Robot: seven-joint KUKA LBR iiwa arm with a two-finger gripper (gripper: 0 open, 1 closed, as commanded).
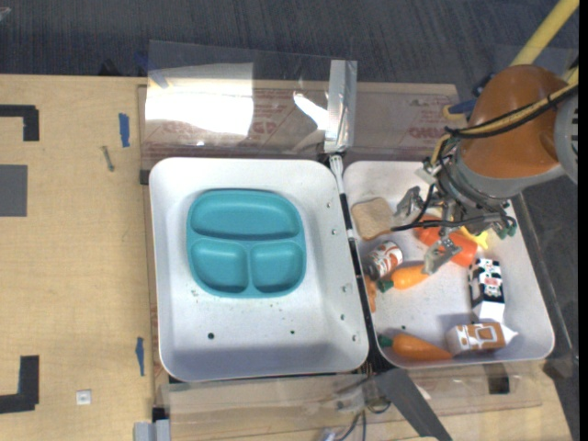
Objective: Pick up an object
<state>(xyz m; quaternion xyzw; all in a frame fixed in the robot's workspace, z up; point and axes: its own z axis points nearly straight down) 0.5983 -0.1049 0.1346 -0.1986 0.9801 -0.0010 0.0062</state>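
1. Lying in the right bin [540,324], the things to pick are a jumble: an orange carrot-like piece [409,277] near the middle, another carrot [418,345] along the near edge, a small red-and-white can [387,259] to their left, and a tan slice of bread [372,216] toward the far left corner.
2. A black-and-white carton [488,281] stands on the right side of that bin, and a brown-and-white carton [478,336] lies just nearer, close to the near carrot's tip.
3. The gripper [444,246] hangs over the middle of the right bin, directly above an orange and yellow object [459,239] and just right of the first carrot-like piece.
4. Its fingers are lost in cables and dark metal, so I cannot tell whether they are spread or closed, or whether they touch anything.
5. The arm [514,122] comes in from the far right, its orange band broad above the wrist.
6. The left bin [175,338] holds a teal divided plate [245,241] at its centre.
7. A clear plastic sheet [243,108] stands behind the bins.
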